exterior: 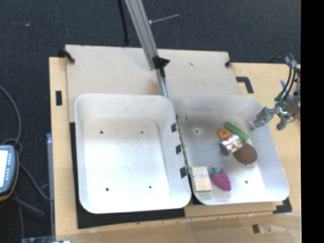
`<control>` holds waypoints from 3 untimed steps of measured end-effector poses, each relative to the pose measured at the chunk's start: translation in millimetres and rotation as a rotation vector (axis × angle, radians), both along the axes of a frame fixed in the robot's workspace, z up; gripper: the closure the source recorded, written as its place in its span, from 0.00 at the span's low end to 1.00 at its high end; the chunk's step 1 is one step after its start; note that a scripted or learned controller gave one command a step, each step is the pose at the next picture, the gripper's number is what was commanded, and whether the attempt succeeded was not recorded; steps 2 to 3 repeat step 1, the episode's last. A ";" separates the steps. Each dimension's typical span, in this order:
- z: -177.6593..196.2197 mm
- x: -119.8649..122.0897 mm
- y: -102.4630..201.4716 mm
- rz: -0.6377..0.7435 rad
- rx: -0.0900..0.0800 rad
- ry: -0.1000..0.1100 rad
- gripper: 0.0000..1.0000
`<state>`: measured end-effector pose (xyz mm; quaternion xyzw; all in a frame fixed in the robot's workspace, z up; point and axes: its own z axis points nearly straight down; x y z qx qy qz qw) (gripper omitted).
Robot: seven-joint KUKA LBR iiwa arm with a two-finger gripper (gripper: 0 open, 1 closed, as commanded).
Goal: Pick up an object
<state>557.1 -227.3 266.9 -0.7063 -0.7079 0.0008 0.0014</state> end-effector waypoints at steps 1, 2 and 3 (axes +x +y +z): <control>2.9 0.8 -0.1 0.001 -0.002 -0.005 0.00; 2.9 0.8 -0.1 0.001 -0.002 -0.005 0.00; 2.9 0.8 -0.1 0.001 -0.002 -0.005 0.00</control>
